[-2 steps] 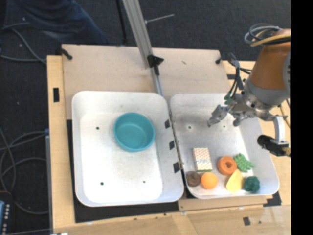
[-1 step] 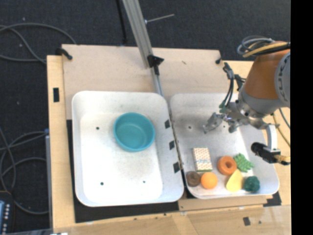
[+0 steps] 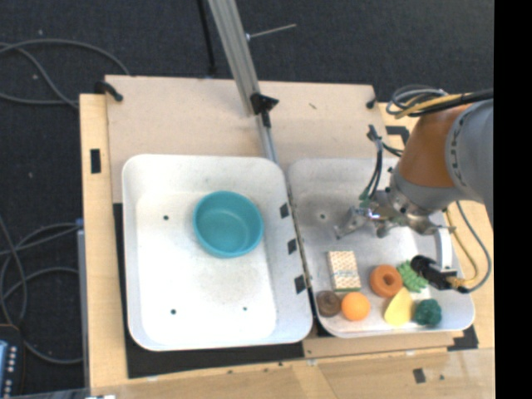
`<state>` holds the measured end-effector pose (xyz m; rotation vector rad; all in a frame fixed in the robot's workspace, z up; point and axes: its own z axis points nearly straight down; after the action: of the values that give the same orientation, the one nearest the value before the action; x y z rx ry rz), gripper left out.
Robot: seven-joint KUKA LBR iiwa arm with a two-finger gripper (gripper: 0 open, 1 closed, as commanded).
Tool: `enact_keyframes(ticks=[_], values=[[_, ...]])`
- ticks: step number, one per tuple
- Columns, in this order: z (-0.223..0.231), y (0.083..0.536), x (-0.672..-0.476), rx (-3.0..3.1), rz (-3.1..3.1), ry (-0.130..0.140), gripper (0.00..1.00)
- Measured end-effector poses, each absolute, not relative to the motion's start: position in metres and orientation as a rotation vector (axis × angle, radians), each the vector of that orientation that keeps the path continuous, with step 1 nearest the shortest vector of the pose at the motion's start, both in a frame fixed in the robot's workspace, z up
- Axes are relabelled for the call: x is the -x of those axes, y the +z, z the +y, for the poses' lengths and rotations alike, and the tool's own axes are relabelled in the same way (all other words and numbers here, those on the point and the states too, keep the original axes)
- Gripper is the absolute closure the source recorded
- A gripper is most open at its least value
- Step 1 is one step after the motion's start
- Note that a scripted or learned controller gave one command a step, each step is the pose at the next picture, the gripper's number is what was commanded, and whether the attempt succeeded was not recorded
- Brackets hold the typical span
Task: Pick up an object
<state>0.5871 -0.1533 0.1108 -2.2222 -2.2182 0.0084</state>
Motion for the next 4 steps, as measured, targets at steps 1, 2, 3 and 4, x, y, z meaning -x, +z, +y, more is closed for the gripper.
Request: enact_keyframes(ticks=[1,2,3,4], values=[[-0.153,0.126,-0.590,2.230,-2.218,-0.003,1.00],[-0.146,0.186,-0.590,2.221,-2.229,-0.007,1.00],[-0.148,0.230,-0.591,2.221,-2.229,-0.006,1.00],[-0.149,0.262,-0.592,2.220,-2.229,-0.006,1.00]])
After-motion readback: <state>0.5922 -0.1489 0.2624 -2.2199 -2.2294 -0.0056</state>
